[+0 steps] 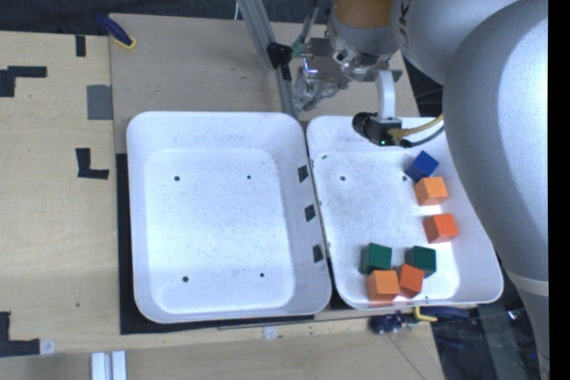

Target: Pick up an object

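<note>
Right now the arm (pixel 481 40) comes in from the upper right of the frame, orange band above the wrist, and the gripper (pixel 313 89) hangs over the counter (pixel 196 67) just past the top edge of the two bins, near the seam between them. Gripper state: cannot tell, too cluttered and small. Nothing is seen held in it. Left bin (pixel 214 214) sits centre frame, right bin (pixel 356 191) touching its right side. Blocks all lie in the right bin: blue block (pixel 422 165) near the right wall, orange block (pixel 431 190) just below it, another orange block (pixel 440 227) lower. At the bottom a cluster: two green blocks (pixel 376 256) (pixel 420 259) and two orange ones (pixel 384 284) (pixel 411 278), packed close together.
</note>
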`<act>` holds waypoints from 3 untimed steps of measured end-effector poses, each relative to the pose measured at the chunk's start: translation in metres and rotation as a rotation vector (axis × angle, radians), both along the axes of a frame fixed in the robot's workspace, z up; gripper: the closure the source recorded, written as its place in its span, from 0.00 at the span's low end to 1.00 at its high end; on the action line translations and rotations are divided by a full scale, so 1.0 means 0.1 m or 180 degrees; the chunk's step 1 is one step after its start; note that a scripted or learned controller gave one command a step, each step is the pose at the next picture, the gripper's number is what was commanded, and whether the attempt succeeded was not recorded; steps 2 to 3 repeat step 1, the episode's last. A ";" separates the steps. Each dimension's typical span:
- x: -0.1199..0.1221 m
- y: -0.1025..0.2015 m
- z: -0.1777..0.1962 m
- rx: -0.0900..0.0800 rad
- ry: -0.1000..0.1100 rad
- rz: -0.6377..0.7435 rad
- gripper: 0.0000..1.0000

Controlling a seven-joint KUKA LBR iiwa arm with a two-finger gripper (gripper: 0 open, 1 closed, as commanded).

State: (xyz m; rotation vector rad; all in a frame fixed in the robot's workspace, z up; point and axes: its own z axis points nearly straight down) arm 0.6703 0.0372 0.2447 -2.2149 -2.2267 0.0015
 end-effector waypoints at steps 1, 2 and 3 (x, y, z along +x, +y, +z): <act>0.00 0.53 0.01 0.0002 -0.0002 0.0003 1.00; 0.00 0.53 0.01 0.0002 -0.0002 0.0003 1.00; 0.00 0.53 0.01 0.0002 -0.0002 0.0003 1.00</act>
